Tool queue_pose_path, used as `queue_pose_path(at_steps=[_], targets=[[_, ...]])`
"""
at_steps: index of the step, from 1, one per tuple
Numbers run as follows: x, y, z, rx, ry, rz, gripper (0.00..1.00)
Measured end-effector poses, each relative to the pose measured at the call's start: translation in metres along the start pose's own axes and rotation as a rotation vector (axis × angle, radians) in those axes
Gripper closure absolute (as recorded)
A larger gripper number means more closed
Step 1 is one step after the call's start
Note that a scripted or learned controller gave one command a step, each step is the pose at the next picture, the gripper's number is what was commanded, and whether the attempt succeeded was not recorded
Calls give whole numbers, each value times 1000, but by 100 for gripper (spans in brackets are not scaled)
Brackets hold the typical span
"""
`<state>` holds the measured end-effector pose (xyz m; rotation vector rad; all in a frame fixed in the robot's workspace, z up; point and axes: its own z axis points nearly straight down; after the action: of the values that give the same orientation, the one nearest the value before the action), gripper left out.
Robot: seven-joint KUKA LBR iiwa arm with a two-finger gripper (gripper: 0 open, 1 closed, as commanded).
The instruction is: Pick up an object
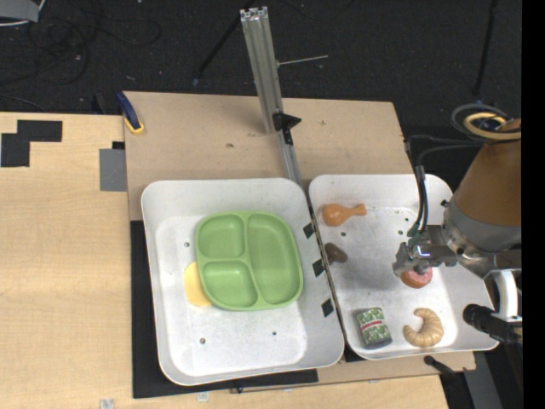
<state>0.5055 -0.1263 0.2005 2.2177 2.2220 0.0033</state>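
Red thing [417,278] in the right bin [375,228] sits right under the gripper [415,261], toward the bin's right side. Most of it is covered by the metal fingers, so only a reddish-pink rounded bit pokes out below, and honestly I can't make out what it is. Whether the claw is open or closed, or actually has hold of it, I can't tell from this angle, since it's all one blurry clump.

Around it in the same bin: a croissant [425,327] near the front right corner, a small green packet [373,327] just left of that, a dark brown lump [335,252] by the left wall, and an orange drumstick-looking toy [342,214] toward the back.

The arm [490,203] is cut off at the right.

Left bin [170,331] holds a green divided plate [249,260], with something yellow [195,285] peeking out from under its left edge, mostly hidden.
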Motion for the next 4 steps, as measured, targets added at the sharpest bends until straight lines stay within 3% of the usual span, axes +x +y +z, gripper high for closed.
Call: queue_pose_path(at_steps=[1, 4], targets=[[-1, 1, -44, 1, 0, 1, 100], [151, -7, -24, 9, 1, -1, 100]])
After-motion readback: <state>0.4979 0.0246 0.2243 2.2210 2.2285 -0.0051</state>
